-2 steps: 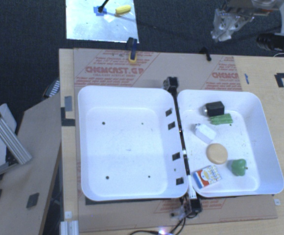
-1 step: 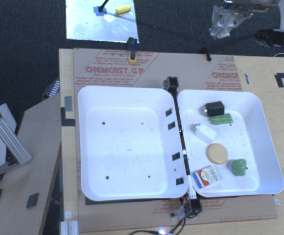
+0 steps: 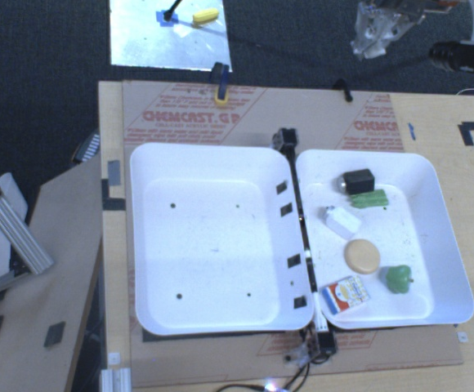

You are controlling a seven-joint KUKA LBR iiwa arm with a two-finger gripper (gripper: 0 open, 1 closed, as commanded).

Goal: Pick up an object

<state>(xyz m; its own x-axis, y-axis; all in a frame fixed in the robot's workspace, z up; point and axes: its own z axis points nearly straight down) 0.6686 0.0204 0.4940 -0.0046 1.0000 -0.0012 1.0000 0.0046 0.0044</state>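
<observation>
The task is at its very start: nothing has been lifted, and the gripper [image 3: 378, 33] hangs high at the top right of the camera view, over the dark floor beyond the bench and well apart from both bins. It carries nothing; whether it is spread or closed I cannot tell, since it shows as a pale blur.

All the candidates lie in the right bin [image 3: 448, 243]. A black block [image 3: 358, 180] sits near the far wall with a long green piece [image 3: 369, 199] touching its near side. Just below them lies a small white bottle-like item [image 3: 342, 220], tilted. Nearer the middle is a round tan disc [image 3: 362, 256], flat and cookie-like, with a green pepper-shaped toy [image 3: 398, 278] beside it to the right. At the near left corner a small printed carton [image 3: 346, 294], red, blue and white, lies flat against the bin's wall. The left bin [image 3: 212, 158] shows only a few dark specks on its floor.

The next move, as I judge it, calls for bringing the arm across and down over the right bin and settling on one target. The tan disc and the green toy stand fairly free of neighbours, so either should be easier to straddle than the black block and green piece, which touch, or the carton crowded into the corner
</observation>
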